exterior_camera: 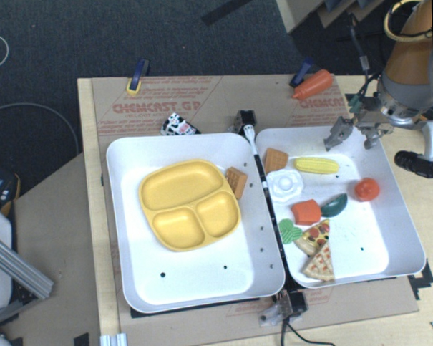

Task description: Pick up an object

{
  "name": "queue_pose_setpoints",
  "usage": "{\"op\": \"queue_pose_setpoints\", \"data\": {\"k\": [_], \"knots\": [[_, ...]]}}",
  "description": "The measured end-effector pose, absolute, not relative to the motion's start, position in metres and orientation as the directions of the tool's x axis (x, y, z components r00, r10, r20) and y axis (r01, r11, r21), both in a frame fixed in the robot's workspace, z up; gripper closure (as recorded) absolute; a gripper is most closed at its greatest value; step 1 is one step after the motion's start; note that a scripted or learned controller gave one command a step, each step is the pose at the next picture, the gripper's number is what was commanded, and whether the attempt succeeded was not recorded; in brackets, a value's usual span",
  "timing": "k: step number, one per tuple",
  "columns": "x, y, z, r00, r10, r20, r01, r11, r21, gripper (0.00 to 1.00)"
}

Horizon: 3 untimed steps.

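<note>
Objects for picking lie in the right bin [390, 218]: a yellow corn cob [316, 165] near the back, a red tomato [367, 189] toward the right wall, a white fried egg [284, 184] close to the left wall, a brown cracker [275, 160] behind the egg, an orange-red block [306, 212] with a dark green piece [335, 205] just beside it, and two pizza slices [318, 252] near the front with a green leafy piece [288, 232] next to them. The gripper [355, 133] hangs over the back right part of this bin, above the rim and well apart from the corn; its two grey fingers [337, 135] stand apart and nothing is between them. The left bin [125, 208] holds a yellow divided plate [189, 203], and a brown waffle piece [236, 181] leans at the plate's right edge. Both bins rest on a cardboard sheet [199, 98] with red printing. On this sheet behind the bins there are a blue and yellow clamp [136, 77], an orange carrot toy [312, 84], and a small black and white item [178, 125]. The floor around is dark carpet [53, 39].
</note>
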State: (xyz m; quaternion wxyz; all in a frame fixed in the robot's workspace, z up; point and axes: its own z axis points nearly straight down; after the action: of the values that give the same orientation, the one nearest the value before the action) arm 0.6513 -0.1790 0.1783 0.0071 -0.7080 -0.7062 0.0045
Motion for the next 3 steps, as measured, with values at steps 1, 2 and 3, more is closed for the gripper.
{"op": "queue_pose_setpoints", "data": {"k": [1,2,3], "knots": [[0.655,-0.179,0.188,0.0,1.0,0.0,1.0,0.0,-0.001,0.0],[0.652,-0.168,0.137,-0.002,1.0,0.001,1.0,0.002,-0.005,0.0],[0.656,-0.167,0.092,-0.002,1.0,0.004,1.0,0.002,0.006,0.0]]}}
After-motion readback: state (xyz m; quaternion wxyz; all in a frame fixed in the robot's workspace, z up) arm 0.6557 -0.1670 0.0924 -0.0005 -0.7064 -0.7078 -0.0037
